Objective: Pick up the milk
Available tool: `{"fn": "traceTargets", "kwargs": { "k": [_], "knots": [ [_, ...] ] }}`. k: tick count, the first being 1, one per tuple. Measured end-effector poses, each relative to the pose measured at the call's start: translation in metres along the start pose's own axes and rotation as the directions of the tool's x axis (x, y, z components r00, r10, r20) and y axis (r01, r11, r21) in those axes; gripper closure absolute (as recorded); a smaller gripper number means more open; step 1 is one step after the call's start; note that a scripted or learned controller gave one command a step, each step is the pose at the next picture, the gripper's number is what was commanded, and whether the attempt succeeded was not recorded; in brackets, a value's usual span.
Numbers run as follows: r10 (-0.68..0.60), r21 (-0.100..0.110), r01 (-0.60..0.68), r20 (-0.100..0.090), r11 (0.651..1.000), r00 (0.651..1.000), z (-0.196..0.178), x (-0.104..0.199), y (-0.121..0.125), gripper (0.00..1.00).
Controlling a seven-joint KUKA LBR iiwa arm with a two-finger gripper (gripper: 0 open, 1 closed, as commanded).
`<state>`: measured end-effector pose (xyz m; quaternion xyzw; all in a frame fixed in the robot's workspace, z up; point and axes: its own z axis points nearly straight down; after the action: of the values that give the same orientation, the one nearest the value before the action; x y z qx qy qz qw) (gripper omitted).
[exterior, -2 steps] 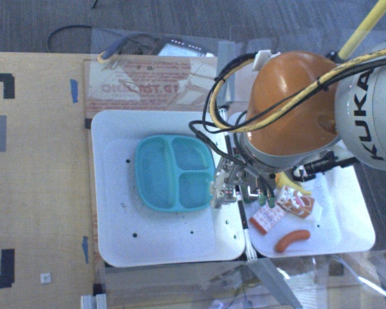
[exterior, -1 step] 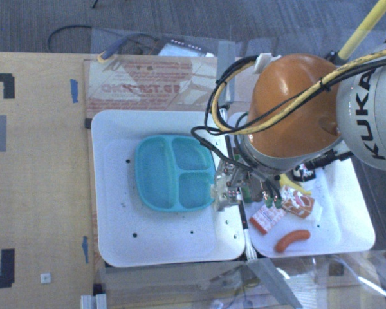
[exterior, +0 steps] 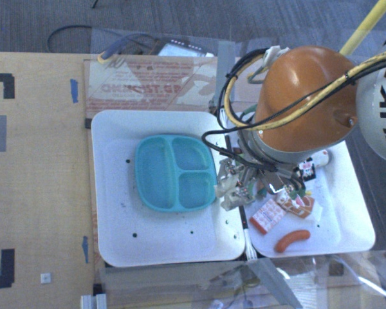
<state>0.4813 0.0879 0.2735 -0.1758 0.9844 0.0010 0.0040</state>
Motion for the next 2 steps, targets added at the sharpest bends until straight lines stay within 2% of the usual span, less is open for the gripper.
{"fn": "traceTargets", "kwargs": {
  "k": [1, 2],
  "knots": [
    [-0.437, -0.001, 0.437, 0.0, 0.899, 0.899, -0.015, -0.017, -0.027, 1.0],
    [-0.656, -0.005, 0.656, -0.003, 0.755, 0.755, 0.015, -0.024, 0.014, 1.0]
  ]
}}
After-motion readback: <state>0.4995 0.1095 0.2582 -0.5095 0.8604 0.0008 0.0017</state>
